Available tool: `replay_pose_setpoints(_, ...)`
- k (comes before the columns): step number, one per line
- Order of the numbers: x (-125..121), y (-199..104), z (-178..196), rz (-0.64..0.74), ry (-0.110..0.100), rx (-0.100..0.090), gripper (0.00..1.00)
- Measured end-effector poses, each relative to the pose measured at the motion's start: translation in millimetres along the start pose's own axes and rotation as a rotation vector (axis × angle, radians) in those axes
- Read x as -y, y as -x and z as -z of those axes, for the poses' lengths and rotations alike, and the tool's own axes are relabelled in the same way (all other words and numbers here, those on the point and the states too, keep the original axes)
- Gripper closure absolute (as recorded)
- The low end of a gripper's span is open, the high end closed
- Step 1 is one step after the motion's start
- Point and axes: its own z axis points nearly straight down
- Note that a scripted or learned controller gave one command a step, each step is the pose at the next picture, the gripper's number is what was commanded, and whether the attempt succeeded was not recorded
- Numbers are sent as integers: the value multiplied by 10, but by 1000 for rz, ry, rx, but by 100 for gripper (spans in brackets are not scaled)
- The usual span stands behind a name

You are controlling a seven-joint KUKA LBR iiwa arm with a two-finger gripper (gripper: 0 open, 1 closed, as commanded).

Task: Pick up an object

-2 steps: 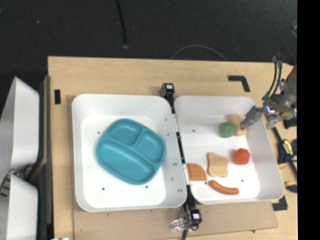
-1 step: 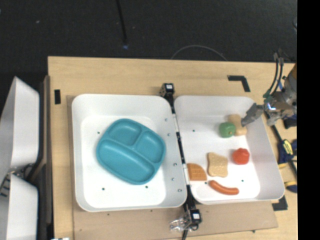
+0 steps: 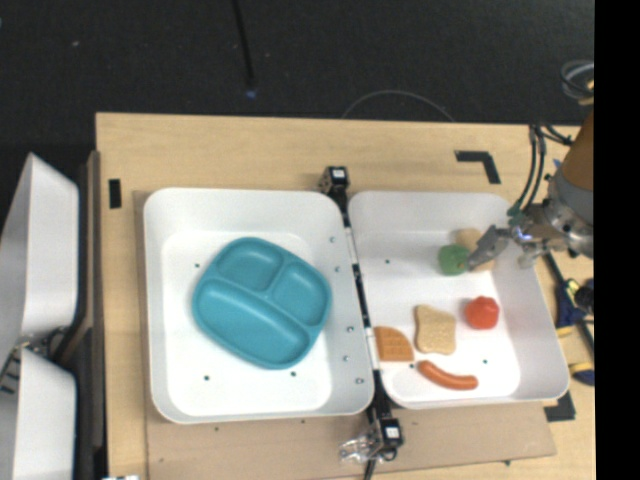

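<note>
My gripper (image 3: 503, 254) hangs over the right side of the right bin (image 3: 400, 218), open, with nothing between its fingers. Its left finger (image 3: 485, 249) is right beside a green round object (image 3: 453, 259), and a small tan piece (image 3: 467, 237) lies just behind that. Nearer the front are a red tomato-like object (image 3: 483, 312), a pale bread slice (image 3: 435, 329), an orange-brown toast piece (image 3: 393, 344) and a red-orange sausage (image 3: 447, 375).
A teal divided plate (image 3: 262, 301) lies in the left bin (image 3: 170, 228). A ridge with a black clamp (image 3: 335, 179) at its far end separates the bins. Cables (image 3: 570, 308) hang at the right bench edge. White boxes (image 3: 45, 258) stand at far left.
</note>
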Motion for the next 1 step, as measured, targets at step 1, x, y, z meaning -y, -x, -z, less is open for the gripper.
replay_pose_setpoints(1,44,16,-425,-2,0,0,0)
